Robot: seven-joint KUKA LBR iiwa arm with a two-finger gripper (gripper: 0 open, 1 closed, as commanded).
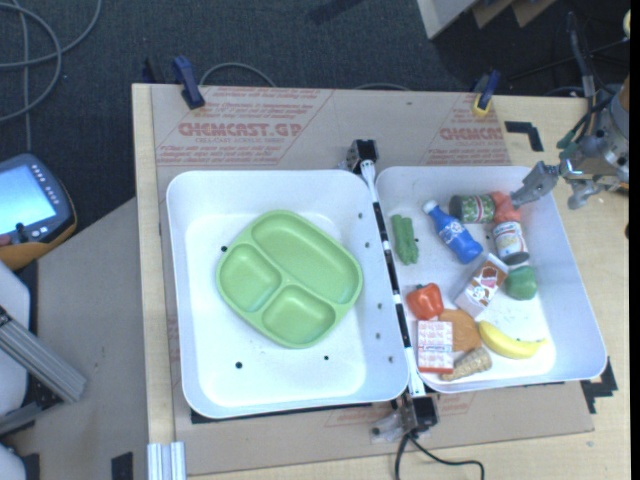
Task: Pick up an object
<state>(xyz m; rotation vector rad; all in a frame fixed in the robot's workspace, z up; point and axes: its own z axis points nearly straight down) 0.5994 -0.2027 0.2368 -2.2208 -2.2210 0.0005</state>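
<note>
The robot's hand [545,180] hangs at the upper right corner of the right bin [585,313], reaching in from the right. Whether it is apart or together cannot be told, and nothing is seen held in it. It seems placed there to come down on the nearest clutter. Just beside it lies a dark bottle [473,208] on its side, long axis running left to right, red cap toward the hand. Below that stands a small jar [509,240], and to the left a blue bottle [453,231] lies slanted, white cap pointing up and left. Further left, a green pickle [404,238] lies lengthwise along the bin wall. Lower in the bin sit a carton [481,289], a green ball [521,284], a red pepper [426,300], a red box [434,346] and a banana [512,342], its length running left to right. The left bin [190,268] holds a green divided plate [289,278], likely a drop spot. Both bins rest on a board-covered surface [300,128]. No object has yet been picked; the dark bottle looks the likeliest target.
</note>
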